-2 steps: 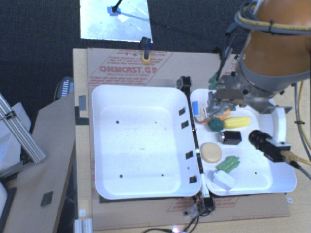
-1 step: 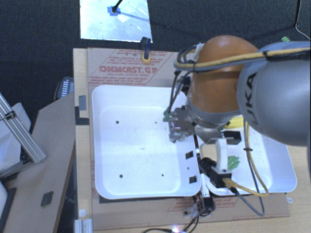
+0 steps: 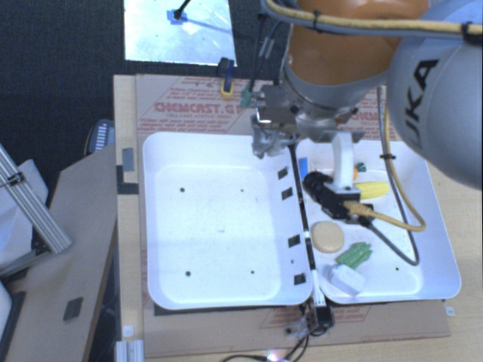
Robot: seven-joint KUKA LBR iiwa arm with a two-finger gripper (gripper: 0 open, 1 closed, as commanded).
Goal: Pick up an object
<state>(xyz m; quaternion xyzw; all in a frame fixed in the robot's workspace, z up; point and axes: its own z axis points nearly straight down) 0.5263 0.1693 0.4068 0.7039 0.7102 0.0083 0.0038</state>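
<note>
We see the gripper point(image 3: 266, 142) at the far edge, over the ridge between the bins; its spread we cannot tell. A tan disc point(image 3: 328, 237) and a green piece point(image 3: 353, 256) lie in the right bin point(image 3: 441, 266), near its front rim.

Two bins sit side by side on a cardboard sheet point(image 3: 189, 108): the left bin point(image 3: 151, 225) and the right bin point(image 3: 438, 270) meet along one seam. The right bin's contents all lie in its left half, near that seam. A round disc point(image 3: 328, 237) lies about midway back. A toy vegetable point(image 3: 353, 255) is just right of it and nearer the front. A small block point(image 3: 347, 279) lies closest to the front rim, just beside the vegetable (perhaps touching). Behind the disc and further right lies a corn cob point(image 3: 375, 191). The gripper point(image 3: 263, 145) hangs over the seam's far end. A clamp point(image 3: 226, 81) sits on the cardboard's far edge, with a metal sheet point(image 3: 177, 21) beyond it.
</note>
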